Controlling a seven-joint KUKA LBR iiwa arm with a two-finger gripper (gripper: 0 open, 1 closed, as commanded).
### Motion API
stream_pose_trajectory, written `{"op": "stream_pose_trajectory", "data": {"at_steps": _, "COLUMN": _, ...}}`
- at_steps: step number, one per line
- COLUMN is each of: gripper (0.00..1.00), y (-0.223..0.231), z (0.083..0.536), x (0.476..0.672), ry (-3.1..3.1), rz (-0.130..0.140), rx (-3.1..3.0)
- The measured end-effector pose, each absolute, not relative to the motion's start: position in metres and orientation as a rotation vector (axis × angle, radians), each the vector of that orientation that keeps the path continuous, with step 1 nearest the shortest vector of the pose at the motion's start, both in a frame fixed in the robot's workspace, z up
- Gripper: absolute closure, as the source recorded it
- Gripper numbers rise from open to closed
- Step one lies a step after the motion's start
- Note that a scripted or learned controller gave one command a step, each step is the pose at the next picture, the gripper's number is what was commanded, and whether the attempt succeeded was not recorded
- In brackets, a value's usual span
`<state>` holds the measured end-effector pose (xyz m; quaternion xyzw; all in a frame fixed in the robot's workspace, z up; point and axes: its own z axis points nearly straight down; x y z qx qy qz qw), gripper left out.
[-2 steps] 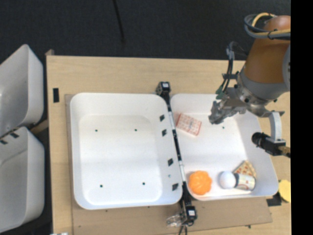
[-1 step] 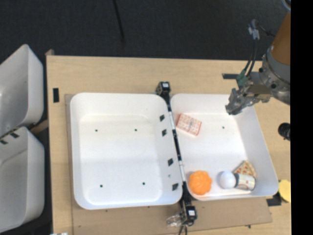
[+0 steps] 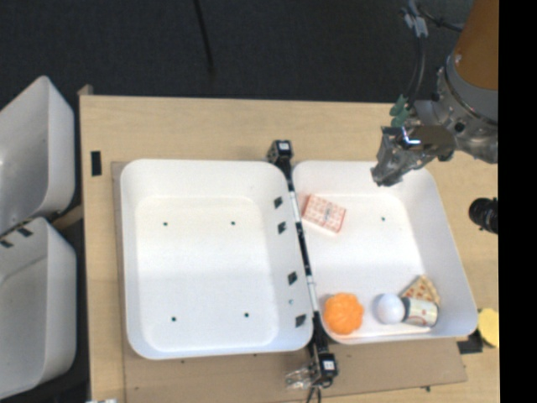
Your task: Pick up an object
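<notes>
Below and ahead of the jaws, the right bin's [image 3: 436,217] floor lies open. The patterned card [image 3: 323,214] sits off to their left, near the divider. Well below them, the orange ball [image 3: 343,312], white ball [image 3: 388,308] and paper cup [image 3: 419,300] crowd the bin's lower edge. Far left of the jaws, the left bin [image 3: 201,250] offers free passage.

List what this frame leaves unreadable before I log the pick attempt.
- Gripper, camera view: its fingers blur into one dark mass, so open or shut is unclear.
- Patterned red-and-white packet: print too small to read.
- Items in the right bin's near corner: the white ball overlaps a cup-like object, whose shape stays uncertain.
- Yellow object: cut off at the right.
</notes>
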<state>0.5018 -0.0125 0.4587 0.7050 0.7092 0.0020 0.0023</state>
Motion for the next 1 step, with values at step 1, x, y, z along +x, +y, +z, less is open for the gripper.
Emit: {"op": "stream_pose_trajectory", "data": {"at_steps": 1, "gripper": 1.0, "y": 0.0282, "z": 0.3809, "x": 0.4896, "ry": 2.226, "rz": -0.002, "rx": 2.218}}
